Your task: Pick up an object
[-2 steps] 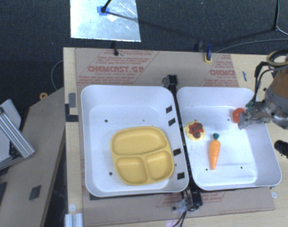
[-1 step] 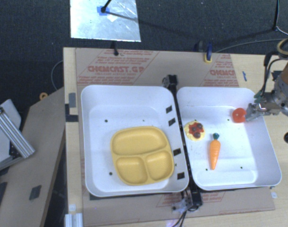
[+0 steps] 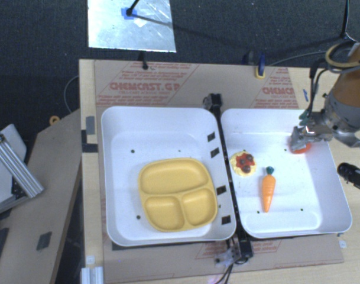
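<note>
The gripper [image 3: 300, 142], fingers clamped on a small red object [image 3: 301, 148], hangs low at the right bin's [image 3: 330, 218] far edge, the carrot [image 3: 268, 189] lying nearer the camera.

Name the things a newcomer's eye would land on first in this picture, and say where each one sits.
The yellow divided tray stands out most, lying in the left bin. In the right bin, an orange carrot lies near the middle, with a small pizza toy to its upper left. The gripper hangs at that bin's upper right.
</note>
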Tool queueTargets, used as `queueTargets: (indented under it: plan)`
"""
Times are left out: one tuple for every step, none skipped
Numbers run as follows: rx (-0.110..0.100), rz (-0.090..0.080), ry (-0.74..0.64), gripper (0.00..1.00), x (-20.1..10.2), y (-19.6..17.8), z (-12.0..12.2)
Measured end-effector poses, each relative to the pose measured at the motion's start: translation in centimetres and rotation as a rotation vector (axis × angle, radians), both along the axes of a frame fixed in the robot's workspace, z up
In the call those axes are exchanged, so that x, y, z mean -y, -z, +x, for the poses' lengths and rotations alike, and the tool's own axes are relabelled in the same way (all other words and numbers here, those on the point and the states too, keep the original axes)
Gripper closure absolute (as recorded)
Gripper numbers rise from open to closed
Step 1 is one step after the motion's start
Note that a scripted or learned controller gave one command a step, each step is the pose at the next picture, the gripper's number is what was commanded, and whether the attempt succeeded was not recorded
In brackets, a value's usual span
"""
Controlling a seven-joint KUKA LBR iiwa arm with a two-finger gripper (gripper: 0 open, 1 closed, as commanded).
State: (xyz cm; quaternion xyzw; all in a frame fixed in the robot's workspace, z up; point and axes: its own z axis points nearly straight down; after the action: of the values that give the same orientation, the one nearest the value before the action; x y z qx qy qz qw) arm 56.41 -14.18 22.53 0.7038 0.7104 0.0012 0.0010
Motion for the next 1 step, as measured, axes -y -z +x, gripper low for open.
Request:
queueTargets:
  plan:
    - [-0.002,0.001,-0.001,1.00,-5.28,0.56,0.43]
